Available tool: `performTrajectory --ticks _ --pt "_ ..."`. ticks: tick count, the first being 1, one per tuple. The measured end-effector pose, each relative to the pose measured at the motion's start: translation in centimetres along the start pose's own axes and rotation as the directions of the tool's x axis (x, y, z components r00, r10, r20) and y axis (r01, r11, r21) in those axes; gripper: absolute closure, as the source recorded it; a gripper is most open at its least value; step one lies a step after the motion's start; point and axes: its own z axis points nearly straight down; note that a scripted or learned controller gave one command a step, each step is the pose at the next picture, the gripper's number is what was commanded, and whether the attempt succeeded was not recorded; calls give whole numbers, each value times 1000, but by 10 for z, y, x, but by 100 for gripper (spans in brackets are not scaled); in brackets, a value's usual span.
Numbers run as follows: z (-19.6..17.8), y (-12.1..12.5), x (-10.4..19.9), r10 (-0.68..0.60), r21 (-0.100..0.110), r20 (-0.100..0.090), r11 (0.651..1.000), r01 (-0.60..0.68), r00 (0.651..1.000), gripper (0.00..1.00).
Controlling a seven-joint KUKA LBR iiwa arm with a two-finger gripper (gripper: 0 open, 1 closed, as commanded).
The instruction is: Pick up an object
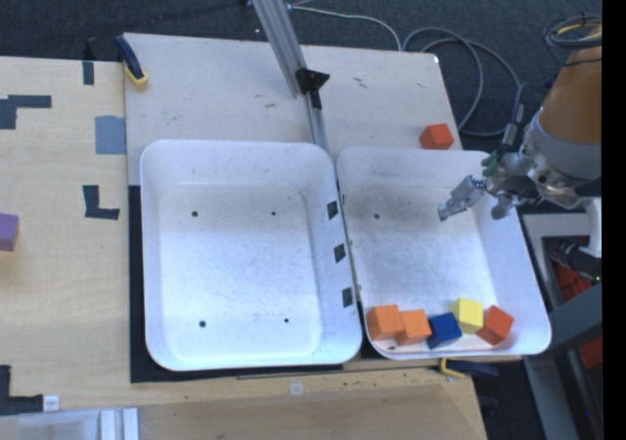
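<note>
white bins (240,159) | orange, blue, yellow, red blocks (442,323) | orange-banded arm (572,110)

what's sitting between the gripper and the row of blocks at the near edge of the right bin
Nothing: in the camera view, only bare speckled floor of the right bin lies between the gripper and the blocks.

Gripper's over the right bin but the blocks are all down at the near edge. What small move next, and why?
Probably shift the gripper toward the near edge, over the yellow block. It hovers above bare bin floor, and that block sits atop the cluster, apart from the right bin wall.
</note>
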Motion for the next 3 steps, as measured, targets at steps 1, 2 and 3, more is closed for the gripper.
performTrajectory --ticks 1,2,3 --pt "109 50 45 -3 6 -1 1000 3 1000 0" --pt "152 17 -5 5 7 2 1000 -5 1000 0" --pt "158 -21 -36 5 5 1 1000 -5 1000 0"
